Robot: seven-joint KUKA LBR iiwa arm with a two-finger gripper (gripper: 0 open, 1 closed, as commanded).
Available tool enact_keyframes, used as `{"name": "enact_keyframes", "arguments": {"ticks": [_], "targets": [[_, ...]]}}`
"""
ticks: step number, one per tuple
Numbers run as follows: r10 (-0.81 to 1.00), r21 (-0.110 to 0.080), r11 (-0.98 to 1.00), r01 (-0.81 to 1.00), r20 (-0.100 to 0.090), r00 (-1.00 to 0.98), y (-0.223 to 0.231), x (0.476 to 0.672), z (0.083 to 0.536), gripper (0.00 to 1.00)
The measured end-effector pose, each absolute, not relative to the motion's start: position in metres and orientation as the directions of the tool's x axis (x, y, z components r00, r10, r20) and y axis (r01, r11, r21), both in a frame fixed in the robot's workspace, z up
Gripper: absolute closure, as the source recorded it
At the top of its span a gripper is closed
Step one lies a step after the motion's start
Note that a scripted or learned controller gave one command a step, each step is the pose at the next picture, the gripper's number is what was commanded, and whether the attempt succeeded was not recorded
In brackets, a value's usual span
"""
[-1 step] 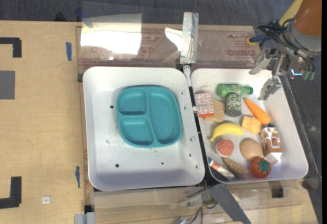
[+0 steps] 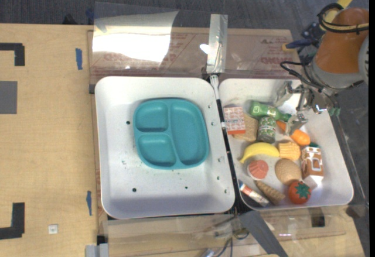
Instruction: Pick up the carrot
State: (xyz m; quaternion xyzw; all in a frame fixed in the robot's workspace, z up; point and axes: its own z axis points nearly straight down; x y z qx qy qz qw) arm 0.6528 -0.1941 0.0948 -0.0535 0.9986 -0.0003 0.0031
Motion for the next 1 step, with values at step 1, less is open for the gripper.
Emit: {"name": "enact_keyframes", "arguments": {"ticks": [1], "targets": [[-0.161,-0.002,0.987,-0.161,-0.008,-0.987,-0.2071,0.5892,0.0886,0.00]]}}
